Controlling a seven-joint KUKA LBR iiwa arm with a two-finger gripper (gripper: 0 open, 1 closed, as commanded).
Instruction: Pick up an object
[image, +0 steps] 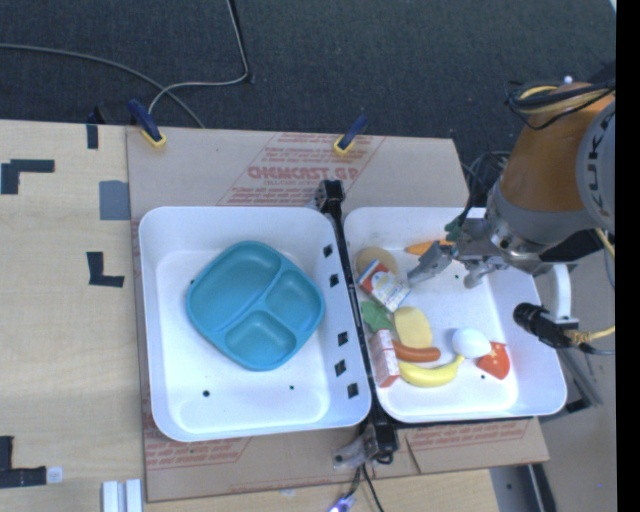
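- The arm (555, 150) is reaching in from the right and hanging over the right bin (540, 395), where all the loose pickable things are lying; the left bin (160, 400) is carrying just a blue divided plate (257, 304).
- The claw (452, 262) is hovering with its fingers spread apart and nothing between them, just above the bin's upper middle, beside a small packet (382, 283).
- To do this well, I'd say it should be settling on one item standing clear (the white egg-shaped thing (467, 341) is looking easier than the crowded banana (432, 374) and sausage (417, 351)), centring over it and dropping straight.
- Red print on the cardboard (290, 172) under the bins is showing, too blurred to read confidently; the packet's label is unreadable.
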